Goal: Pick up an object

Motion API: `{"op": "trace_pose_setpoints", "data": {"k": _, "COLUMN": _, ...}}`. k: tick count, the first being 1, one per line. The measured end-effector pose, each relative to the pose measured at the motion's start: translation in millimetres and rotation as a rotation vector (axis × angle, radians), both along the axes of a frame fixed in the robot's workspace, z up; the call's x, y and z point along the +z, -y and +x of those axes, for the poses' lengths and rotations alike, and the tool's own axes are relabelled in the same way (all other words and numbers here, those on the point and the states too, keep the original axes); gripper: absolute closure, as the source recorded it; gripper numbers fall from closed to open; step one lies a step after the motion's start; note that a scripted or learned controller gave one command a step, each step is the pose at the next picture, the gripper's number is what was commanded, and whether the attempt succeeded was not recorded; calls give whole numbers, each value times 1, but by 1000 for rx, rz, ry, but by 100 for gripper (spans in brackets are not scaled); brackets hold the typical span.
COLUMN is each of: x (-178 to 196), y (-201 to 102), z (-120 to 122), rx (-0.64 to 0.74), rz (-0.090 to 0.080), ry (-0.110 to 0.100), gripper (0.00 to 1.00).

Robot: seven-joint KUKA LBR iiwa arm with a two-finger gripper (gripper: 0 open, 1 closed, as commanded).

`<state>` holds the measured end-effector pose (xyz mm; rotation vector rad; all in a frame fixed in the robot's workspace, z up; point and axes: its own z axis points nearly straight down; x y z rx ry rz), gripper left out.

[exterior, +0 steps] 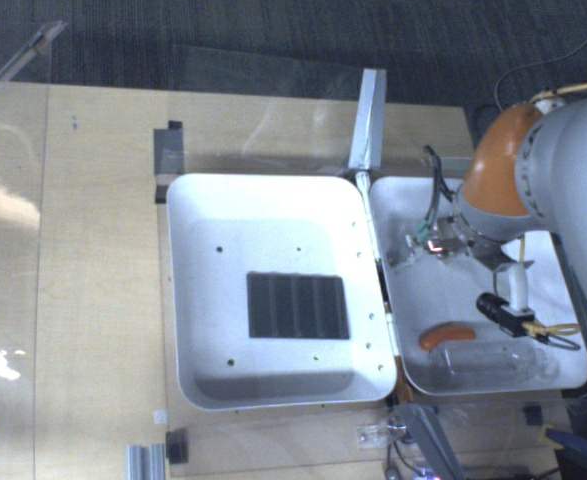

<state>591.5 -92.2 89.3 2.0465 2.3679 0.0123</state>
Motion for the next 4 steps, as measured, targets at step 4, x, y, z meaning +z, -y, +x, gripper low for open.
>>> {"op": "trace_pose_setpoints", "data": {"k": 4, "x": 1, "y": 21, "z": -100, "rx": 181, "rz": -3, "ry": 3, "gripper": 0}}
